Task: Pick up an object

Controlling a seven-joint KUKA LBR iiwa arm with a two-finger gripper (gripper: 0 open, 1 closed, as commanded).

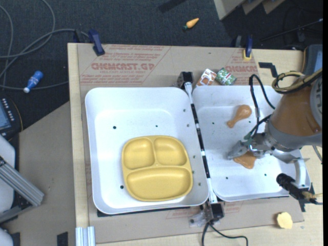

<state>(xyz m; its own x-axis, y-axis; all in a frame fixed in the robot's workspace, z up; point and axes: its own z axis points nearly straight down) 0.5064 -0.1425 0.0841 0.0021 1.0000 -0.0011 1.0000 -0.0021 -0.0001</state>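
My gripper (pixel 245 150) is low in the right bin (pixel 225 186), near its middle, and the grey arm with its orange band comes in from the right. A flat orange-brown piece (pixel 246 161) lies on the bin floor right under the gripper's tip, partly covered by it. I cannot tell whether the piece is gripped or only touched. A tan toy drumstick (pixel 239 115) lies apart from the gripper, further back in the same bin. In the left bin (pixel 102 111) sits a yellow divided plate (pixel 156 167).
Behind the right bin, on the board, lie a small red-and-white packet (pixel 207 77) and a green one (pixel 225 76). A yellow lump (pixel 283 220) sits on the bench at the front right. Black cables (pixel 259 94) trail over the right bin's back.
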